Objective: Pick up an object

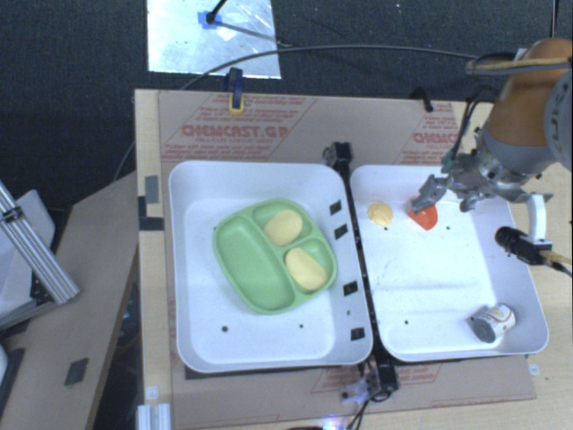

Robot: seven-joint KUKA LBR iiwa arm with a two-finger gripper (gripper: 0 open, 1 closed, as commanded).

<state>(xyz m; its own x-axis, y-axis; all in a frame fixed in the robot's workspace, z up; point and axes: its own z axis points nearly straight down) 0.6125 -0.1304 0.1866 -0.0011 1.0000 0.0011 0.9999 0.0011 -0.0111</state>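
In the camera view, the left shallow white bin [192, 240] holds a smooth green plastic tray with three parts [255, 271], and two soft-looking yellow lumps [285, 227] sit in its two small parts, well away from the arm. In the right shallow white bin [448, 321], a small round yellow piece [380, 213] lies just left of a small red-orange piece [425, 218], and a little grey and white can-shaped thing [491, 322] lies on its side near the front right corner, its grey end pointing to the front left. The grey metal gripper [428, 195] hangs right at the red-orange piece, maybe touching it, but I cannot tell whether it is open or closed, and the piece is too small to tell which way it points.
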